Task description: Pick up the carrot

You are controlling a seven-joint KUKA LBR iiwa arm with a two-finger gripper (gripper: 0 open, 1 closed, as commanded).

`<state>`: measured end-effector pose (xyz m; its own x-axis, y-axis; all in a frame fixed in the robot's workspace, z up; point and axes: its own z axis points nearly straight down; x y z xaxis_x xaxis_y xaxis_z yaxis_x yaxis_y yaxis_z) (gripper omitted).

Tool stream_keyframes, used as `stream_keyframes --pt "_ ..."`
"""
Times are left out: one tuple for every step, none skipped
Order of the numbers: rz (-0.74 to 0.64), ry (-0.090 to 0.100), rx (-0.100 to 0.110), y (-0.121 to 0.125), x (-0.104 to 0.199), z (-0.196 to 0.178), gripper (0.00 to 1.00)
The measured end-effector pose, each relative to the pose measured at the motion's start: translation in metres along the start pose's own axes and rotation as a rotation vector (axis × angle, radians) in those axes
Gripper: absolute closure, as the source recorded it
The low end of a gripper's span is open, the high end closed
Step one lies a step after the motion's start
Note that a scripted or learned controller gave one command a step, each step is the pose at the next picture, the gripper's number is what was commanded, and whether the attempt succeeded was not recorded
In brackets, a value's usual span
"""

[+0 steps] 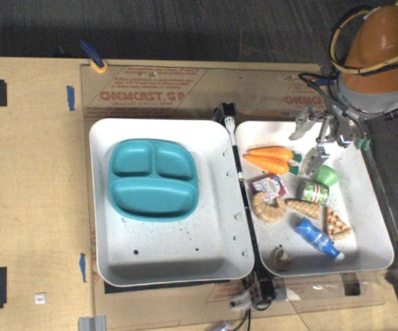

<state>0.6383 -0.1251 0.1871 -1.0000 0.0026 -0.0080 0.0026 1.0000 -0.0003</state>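
Carrot (pixel 270 159), an orange tapered plastic one with a green stub at its thick end, lies on its side at about 11 o'clock in the right shallow white bin (pixel 376 216), its point toward the divider between the bins and its green end toward 3 o'clock. The two-finger metal gripper (pixel 321 138) hangs over the bin's 1 o'clock corner, below the grey arm with its orange band (pixel 381 36); whether the jaws are parted or closed cannot be told from here, and nothing is seen between them. From the jaws the carrot sits at about 8 o'clock, near but apart. Just beside the carrot's green end stands a small green-capped bottle (pixel 319 185), toward 4 o'clock of it. At the carrot's 6 o'clock lie a crumpled red-and-white wrapper (pixel 268 185) and a round tan cookie (pixel 268 209), close under it. A pizza slice (pixel 336 223) and a blue plastic bottle (pixel 318 238) lie farther toward 5 o'clock. The carrot's tip is close to the bin's 9 o'clock wall; bare white floor lies along its 12 o'clock side. The left shallow white bin (pixel 116 247) holds a teal divided plate (pixel 154 178), and both bins rest on the brown cardboard-covered worktop (pixel 33 205).
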Motion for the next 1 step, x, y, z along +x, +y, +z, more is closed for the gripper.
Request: stream_keyframes --pt "0.065 -0.019 0.002 0.0228 -0.0180 0.0863 0.00"
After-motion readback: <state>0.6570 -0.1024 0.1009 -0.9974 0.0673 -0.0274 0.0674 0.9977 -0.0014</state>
